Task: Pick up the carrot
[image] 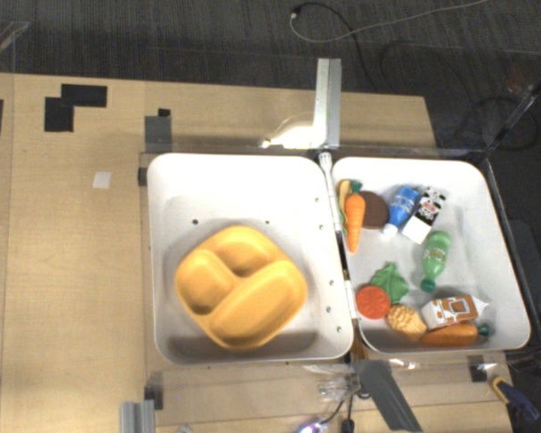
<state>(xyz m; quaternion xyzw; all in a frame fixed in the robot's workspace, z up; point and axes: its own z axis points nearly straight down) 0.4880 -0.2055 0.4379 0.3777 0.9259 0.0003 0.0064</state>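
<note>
Wooden bench (63,269) bears two white bins (243,174) on dark carpet (162,25); carrot (353,219) lies in the right one.

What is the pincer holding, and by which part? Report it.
Nothing is seen held. The carrot lies loose at the right bin's left wall, beside a brown round piece.

Dark grey carpet floor (207,25) lies behind a light wooden bench (63,269).
</note>
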